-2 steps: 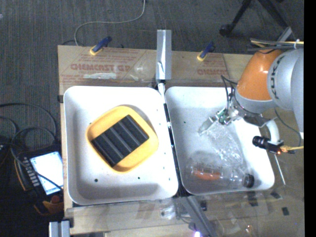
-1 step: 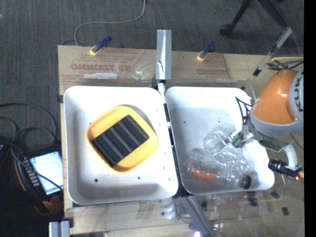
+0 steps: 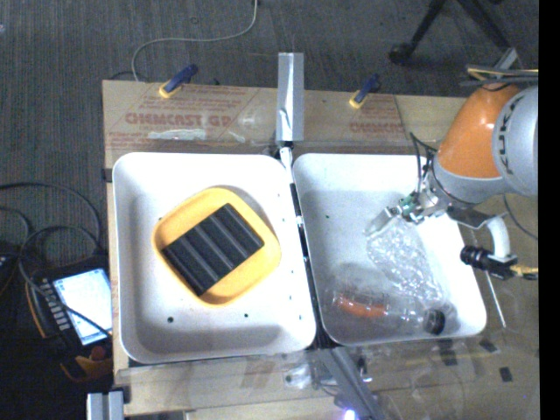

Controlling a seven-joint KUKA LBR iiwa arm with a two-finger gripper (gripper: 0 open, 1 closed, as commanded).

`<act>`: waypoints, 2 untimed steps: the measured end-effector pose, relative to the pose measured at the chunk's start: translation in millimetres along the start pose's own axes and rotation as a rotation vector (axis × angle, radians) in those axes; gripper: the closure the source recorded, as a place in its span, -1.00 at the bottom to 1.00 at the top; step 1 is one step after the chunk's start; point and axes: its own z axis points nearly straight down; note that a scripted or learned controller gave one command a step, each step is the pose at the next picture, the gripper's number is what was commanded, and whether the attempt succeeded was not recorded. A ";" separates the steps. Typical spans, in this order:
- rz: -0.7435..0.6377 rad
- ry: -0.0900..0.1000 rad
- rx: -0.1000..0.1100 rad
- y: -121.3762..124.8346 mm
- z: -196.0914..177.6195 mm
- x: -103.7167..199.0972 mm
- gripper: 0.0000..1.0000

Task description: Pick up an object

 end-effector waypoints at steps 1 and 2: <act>-0.102 -0.013 -0.015 -31.5 22.3 16.5 -1.00; 0.300 -0.002 0.000 -61.3 7.3 -8.1 -1.00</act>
